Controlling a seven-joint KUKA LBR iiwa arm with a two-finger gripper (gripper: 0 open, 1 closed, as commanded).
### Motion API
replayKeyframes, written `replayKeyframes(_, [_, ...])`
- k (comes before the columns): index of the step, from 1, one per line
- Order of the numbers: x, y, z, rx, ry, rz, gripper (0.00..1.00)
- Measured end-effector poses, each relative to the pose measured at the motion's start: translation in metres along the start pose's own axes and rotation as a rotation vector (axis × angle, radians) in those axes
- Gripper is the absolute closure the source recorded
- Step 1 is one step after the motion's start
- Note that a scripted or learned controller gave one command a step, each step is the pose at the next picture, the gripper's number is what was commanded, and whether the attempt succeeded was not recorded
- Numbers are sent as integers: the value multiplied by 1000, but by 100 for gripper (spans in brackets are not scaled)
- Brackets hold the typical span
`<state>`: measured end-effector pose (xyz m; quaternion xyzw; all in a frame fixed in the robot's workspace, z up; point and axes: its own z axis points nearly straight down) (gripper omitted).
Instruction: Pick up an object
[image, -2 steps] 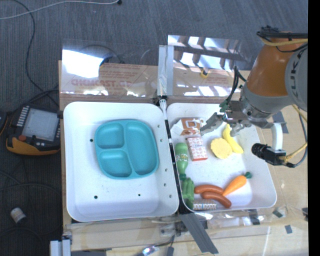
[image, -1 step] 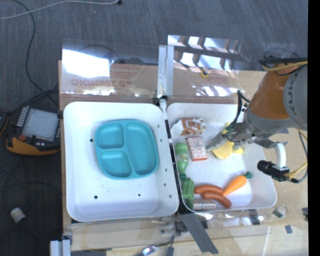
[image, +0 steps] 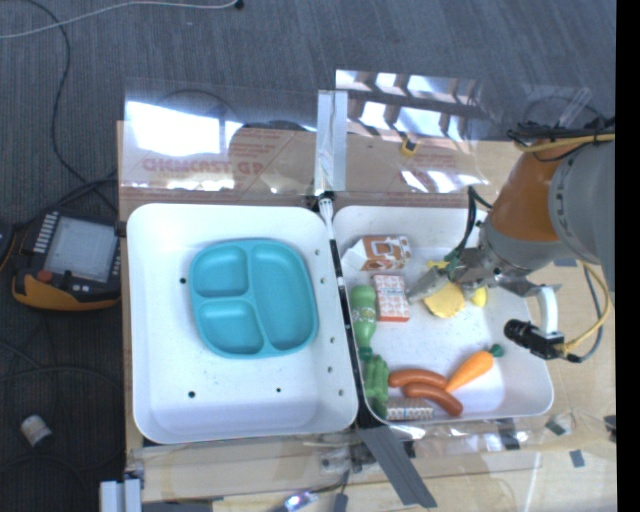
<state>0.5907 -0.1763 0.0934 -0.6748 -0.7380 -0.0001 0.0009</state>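
1. Camera view looks down at a slant on two shallow white bins side by side; the left bin (image: 160, 400) bears a turquoise plastic divided plate (image: 252, 297), and the right bin (image: 520, 400) bears a scatter of toy food.
2. Grey arm with the orange band (image: 535, 205) reaches in from the right; its two-finger gripper (image: 455, 272) is low in the right bin, just above a flat yellow cheese-like wedge (image: 446, 301).
3. How far the pincer is parted cannot be told, since the wrist hides the tips; nothing is seen held in it.
4. Nearest candidate for the pick is, by my judgement, the yellow wedge; it lies on the bin floor near the middle, beside a small orange-and-white printed packet (image: 391, 297) and below a brown-and-white snack packet (image: 385, 251).
5. Further down lie an orange plastic carrot (image: 471, 369), two red plastic sausages (image: 425, 390), and green plastic vegetables (image: 368, 345) along the left wall.
6. Risks as I judge them: the wedge is thin and flat, so the tips may slide over it or pinch only an edge; a descent off centre may shove it toward the printed packet.
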Motion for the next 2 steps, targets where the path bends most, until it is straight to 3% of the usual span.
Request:
replayKeyframes(1, [1, -1, -8, 2, 2, 0, 100])
replayKeyframes(2, [9, 40, -82, 1, -4, 63, 100])
